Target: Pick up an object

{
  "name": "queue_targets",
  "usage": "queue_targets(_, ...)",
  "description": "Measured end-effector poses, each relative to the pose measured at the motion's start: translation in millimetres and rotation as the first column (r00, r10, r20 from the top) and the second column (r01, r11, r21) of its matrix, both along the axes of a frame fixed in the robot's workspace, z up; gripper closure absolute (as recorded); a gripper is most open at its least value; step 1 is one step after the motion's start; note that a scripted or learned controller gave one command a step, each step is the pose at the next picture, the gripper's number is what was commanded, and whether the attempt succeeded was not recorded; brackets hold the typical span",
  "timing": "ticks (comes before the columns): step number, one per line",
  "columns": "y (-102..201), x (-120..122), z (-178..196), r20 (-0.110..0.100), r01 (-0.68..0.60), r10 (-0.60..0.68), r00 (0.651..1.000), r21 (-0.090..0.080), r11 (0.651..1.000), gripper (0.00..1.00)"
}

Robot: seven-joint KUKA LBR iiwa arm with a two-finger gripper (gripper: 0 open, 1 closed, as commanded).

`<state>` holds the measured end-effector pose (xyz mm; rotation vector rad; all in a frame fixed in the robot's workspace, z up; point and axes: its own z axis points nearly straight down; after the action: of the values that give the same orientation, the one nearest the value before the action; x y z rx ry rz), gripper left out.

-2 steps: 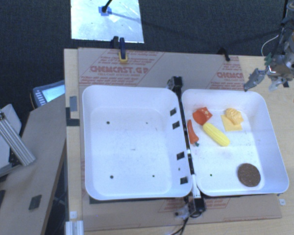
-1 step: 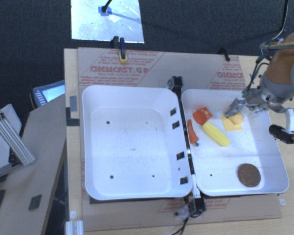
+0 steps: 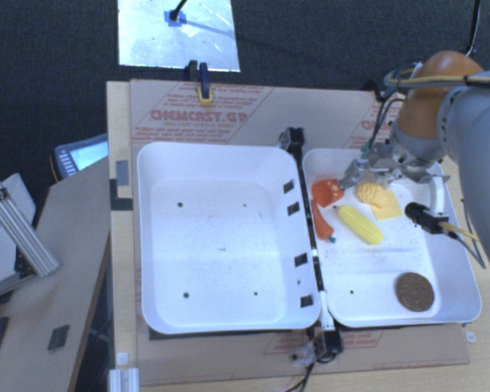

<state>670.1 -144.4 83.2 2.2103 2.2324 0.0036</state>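
Note:
My gripper (image 3: 364, 173) hangs low over the back of the right bin (image 3: 453, 256), reaching in from the right. Just under and in front of it lies a bumpy yellow object (image 3: 373, 194), resting partly on a pale yellow flat slice (image 3: 388, 209). A red pepper-like piece (image 3: 327, 191) sits just left of the gripper. A yellow corn cob (image 3: 359, 224) lies at a slant in front of it. Whether the gripper touches the bumpy yellow object is unclear.
A thin orange piece (image 3: 322, 224) lies along the right bin's left wall. A brown round disc (image 3: 414, 291) rests near its front right corner. The left bin (image 3: 159, 166) adjoins it across a divider with black clips (image 3: 298, 211).

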Motion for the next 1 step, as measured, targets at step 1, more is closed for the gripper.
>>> queue_targets(1, -14.8, -21.3, 193.6, 0.017, 0.009, -0.009, 1.000, -0.007, 1.000, 0.00)
